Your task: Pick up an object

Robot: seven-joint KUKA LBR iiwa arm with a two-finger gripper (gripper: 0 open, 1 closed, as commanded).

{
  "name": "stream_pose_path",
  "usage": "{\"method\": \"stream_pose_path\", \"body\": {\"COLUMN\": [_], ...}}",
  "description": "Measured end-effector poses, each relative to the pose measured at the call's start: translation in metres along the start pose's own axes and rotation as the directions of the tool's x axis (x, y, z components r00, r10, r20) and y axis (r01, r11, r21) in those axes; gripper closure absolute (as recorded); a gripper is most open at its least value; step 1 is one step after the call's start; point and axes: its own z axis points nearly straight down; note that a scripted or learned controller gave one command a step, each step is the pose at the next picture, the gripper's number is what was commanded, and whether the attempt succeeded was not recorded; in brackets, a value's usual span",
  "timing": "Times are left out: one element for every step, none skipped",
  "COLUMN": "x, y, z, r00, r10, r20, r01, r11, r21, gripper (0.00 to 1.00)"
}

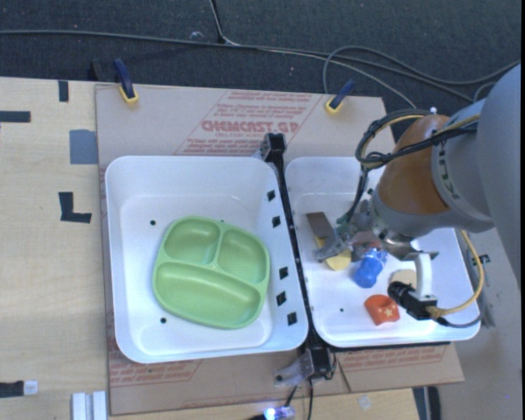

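Left bin [127,234] holds green divided plate [212,271]; right bin [332,326] holds blue, red, yellow items; gripper [346,239] low among them, jaw state unclear.

The brown cardboard sheet [245,125] beneath the two bins carries red print, upside down in the camera view; the large line reads "CHEMCAST GP" as far as it can be made out; the smaller red lines above and below it are too fine to read. Further red print shows on the cardboard strip [171,370] in front of the left bin; it is too small and too faint to read.
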Motion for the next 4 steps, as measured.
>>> {"method": "stream_pose_path", "body": {"x": [0.005, 0.005, 0.005, 0.062], "y": [0.003, 0.008, 0.009, 0.034], "z": [-0.043, -0.106, -0.127, -0.123], "r00": [1.0, 1.0, 1.0, 1.0], "r10": [0.0, 0.0, 0.001, -0.005], "r20": [-0.001, -0.001, -0.001, -0.003], "r01": [0.0, 0.0, -0.001, 0.005], "r11": [1.0, 1.0, 1.0, 1.0], "r21": [-0.001, -0.004, 0.0, 0.002], "gripper": [1.0, 1.0, 1.0, 1.0]}}
